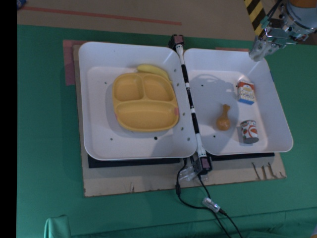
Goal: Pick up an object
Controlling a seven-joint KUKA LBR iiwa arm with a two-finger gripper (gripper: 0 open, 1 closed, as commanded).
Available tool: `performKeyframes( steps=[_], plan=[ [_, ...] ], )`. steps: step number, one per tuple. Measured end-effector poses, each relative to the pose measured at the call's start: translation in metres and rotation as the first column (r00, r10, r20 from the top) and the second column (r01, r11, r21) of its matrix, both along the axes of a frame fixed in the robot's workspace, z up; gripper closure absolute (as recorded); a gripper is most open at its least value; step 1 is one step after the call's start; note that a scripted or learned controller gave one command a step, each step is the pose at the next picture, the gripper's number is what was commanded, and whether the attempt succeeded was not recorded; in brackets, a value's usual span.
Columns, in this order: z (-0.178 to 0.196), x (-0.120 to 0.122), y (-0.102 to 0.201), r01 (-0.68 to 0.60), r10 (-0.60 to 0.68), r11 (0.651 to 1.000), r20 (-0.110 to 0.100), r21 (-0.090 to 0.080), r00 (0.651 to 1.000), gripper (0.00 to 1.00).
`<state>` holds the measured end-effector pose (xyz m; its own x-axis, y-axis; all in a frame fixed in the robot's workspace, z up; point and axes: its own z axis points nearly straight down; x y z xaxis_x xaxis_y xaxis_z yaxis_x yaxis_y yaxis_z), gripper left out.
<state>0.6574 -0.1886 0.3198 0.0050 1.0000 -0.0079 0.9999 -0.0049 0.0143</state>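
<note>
From the camera view, my gripper (259,51) hangs at the upper right over the right bin's (213,58) far rim, its opening impossible to tell, the small box (245,92) lying nearest, just below-left

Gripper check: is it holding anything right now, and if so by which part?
Nothing is held. The gripper hangs above the far right corner of the right bin, apart from the small box, pear-shaped toy and can.
</note>
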Motion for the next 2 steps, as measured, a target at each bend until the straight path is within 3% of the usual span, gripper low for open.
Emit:
performKeyframes(
  steps=[1,2],
  plan=[
    [0.028,0.031,0.041,0.0,0.0,1.0,0.002,0.0,1.0,1.0],
    [0.063,0.044,0.081,0.001,-0.001,1.0,0.002,0.0,1.0,1.0]
  ],
)
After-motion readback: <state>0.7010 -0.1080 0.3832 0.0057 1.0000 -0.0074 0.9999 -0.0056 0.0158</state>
